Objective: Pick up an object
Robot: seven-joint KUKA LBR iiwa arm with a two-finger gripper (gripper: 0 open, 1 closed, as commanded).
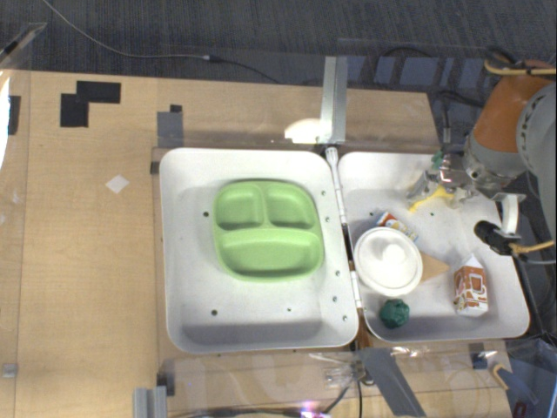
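- The arm (513, 120), grey with an orange band, reaches in over the far right corner of the right bin (513, 325).
- The pincer (446, 181) hangs low over the far part of the right bin, just above a small yellow object (428, 200). I cannot tell whether it is released or clenched, and nothing is clearly seen inside it.
- A white bowl (389, 258) stands near the left wall of the right bin, and a small colourful packet (397, 225) touches its far rim.
- A dark green ball (395, 313) lies near the bowl, at the near edge of the bin.
- A small orange and white carton (471, 287) lies near the right wall.
- The left bin (187, 320) holds a green divided plate (266, 228) near its middle.
- Both bins sit side by side on the wooden counter (78, 259).
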